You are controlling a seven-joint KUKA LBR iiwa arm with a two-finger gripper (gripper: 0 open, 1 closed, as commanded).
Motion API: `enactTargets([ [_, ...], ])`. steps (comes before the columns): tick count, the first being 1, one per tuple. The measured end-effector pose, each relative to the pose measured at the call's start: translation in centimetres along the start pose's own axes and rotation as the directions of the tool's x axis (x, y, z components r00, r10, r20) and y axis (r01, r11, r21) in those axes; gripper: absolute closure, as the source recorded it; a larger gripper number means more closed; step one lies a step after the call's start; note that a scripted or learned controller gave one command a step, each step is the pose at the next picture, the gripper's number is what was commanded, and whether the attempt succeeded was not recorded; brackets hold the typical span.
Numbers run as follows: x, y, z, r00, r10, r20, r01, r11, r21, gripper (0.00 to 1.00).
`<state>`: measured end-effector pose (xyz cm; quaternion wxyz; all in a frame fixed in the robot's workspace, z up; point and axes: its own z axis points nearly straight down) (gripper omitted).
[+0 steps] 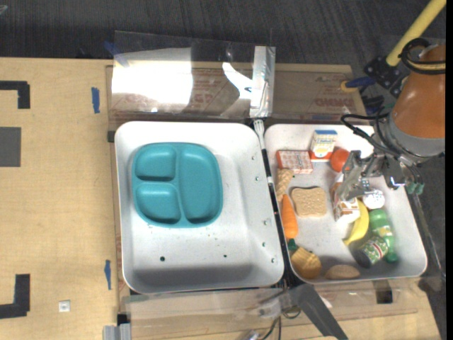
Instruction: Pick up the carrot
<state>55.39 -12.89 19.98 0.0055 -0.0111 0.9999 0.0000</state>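
Observation:
The orange carrot (289, 218) lies lengthwise along the left wall of the right bin (414, 222), its green stem end pointing toward the front. My gripper (352, 186) hangs over the middle of that bin, right of the carrot and a slice of bread (309, 202) away from it. Its metal fingers point down near a banana (359, 224). The carrot lies free, with nothing touching it from above.
The right bin also holds a small carton (323, 144), a red tomato-like item (338, 159), a wrapped snack (294, 161), a green bottle (376, 243) and bread rolls (306, 261). A teal divided plate (177, 183) sits in the left bin (212, 261).

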Motion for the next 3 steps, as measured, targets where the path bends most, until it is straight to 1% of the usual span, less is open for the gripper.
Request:
enactTargets([
  [1,7.2,-1.0,2.2,0.983,0.186,-0.009,-0.186,0.983,0.001,1.00],
  [2,7.6,-9.4,3.6,0.943,0.334,-0.005,-0.334,0.943,0.004,1.00],
  [3,7.2,0.7,0.8,0.974,0.225,-0.006,-0.226,0.974,-0.001,1.00],
])
